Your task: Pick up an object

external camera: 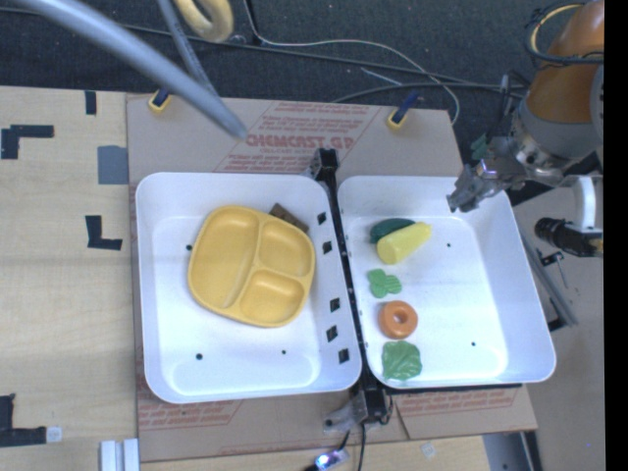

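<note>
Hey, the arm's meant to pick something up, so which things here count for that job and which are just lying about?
For the job:
gripper, over the right bin's far corner
yellow corn
small green piece
orange ring
green leafy piece
all four in the right bin

Lying about:
yellow divided plate in the left bin
cardboard sheet
cables

Bench (59,263) with two white bins (167,361)

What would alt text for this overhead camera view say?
The robot's tool hovers over the right bin's top edge; that bin holds yellow corn, two green pieces and an orange ring. The left bin holds a yellow divided plate.
</note>
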`<action>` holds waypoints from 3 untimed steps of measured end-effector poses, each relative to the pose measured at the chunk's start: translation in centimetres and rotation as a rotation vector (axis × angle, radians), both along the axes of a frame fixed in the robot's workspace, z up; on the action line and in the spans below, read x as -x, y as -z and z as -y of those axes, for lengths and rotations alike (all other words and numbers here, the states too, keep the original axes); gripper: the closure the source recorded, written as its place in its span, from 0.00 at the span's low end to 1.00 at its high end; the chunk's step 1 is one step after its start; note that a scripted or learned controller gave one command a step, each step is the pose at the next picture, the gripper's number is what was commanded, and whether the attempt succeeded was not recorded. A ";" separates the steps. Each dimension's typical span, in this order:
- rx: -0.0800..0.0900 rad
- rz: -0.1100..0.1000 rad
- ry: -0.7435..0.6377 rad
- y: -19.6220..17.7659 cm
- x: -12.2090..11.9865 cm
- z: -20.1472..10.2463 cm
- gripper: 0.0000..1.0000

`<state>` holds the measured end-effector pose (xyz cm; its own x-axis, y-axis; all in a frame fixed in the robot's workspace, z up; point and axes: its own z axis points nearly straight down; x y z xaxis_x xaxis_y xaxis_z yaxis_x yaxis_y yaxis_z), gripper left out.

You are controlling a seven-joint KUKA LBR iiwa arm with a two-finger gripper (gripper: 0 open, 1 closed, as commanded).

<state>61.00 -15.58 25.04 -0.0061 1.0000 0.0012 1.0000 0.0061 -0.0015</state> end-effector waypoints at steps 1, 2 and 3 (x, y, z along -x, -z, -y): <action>0.000 -0.001 0.000 1.4 0.7 -5.9 1.00; 0.001 -0.002 0.001 2.7 1.2 -10.8 1.00; 0.001 -0.002 0.001 3.5 2.4 -15.6 1.00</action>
